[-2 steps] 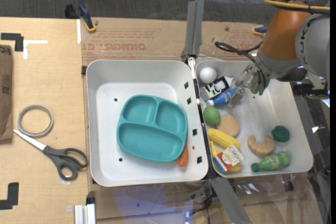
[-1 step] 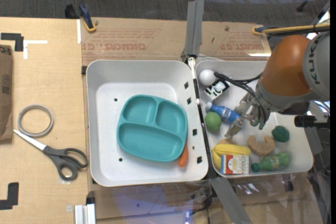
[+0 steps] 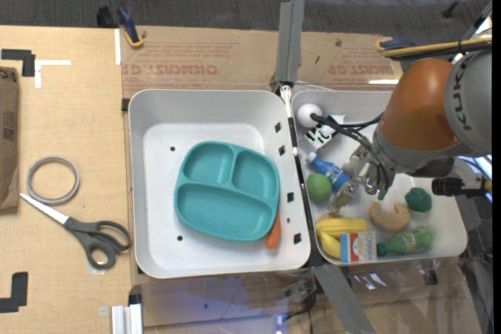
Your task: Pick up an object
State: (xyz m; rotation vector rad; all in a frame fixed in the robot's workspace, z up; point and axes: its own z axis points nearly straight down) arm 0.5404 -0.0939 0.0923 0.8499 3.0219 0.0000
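While the arm (image 3: pixel 427 109) reaches in from three o'clock, I see its gripper (image 3: pixel 362 182) low over the right bin (image 3: pixel 454 242); I cannot tell from here how it is set, and nothing sits visibly in it. Around it I count one green lime (image 3: pixel 318 187) at nine o'clock, one blue bottle (image 3: pixel 326 168) just beside that, one tan bread-shaped piece (image 3: pixel 389 216) at five o'clock, one dark green toy (image 3: pixel 418 199), one yellow corn cob (image 3: pixel 339 228), one small carton (image 3: pixel 361 247) and one green vegetable (image 3: pixel 409 240). Across in the left bin (image 3: pixel 149 168) lie one teal divided plate (image 3: pixel 227 191) and one orange carrot (image 3: pixel 272 234) at its five o'clock. On the bench I see one pair of scissors (image 3: pixel 82 231) and one tape roll (image 3: pixel 52 178).
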